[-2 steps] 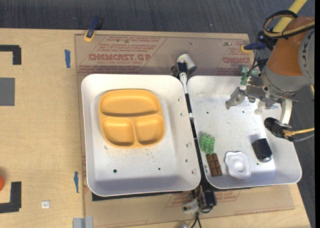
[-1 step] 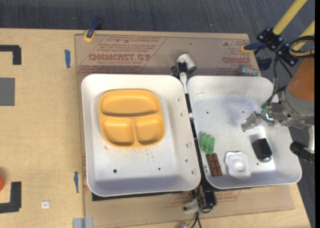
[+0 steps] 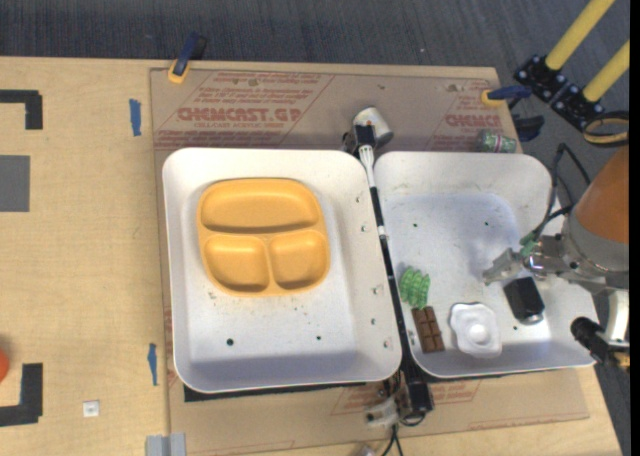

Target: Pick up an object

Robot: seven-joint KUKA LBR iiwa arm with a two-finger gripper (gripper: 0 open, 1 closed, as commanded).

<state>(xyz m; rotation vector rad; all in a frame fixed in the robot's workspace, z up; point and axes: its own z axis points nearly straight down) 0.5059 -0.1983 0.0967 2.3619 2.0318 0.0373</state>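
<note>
the gripper (image 3: 508,266) hangs over the right side of the right shallow white bin (image 3: 450,166); whether its jaws are apart or together i cannot tell. i judge this the approach step. the white round plastic piece (image 3: 474,328) lies nearest, by the bin's near edge; the next move needs a descent centred over it.

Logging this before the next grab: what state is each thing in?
Yellow plate: right side up, flat in the left bin.
Green toy: loose in the right bin, by its left wall.
Brown bar: lying flat, near the front wall.
White cap: lying beside the brown bar.
Tool: over the right bin, grip unclear.
</note>
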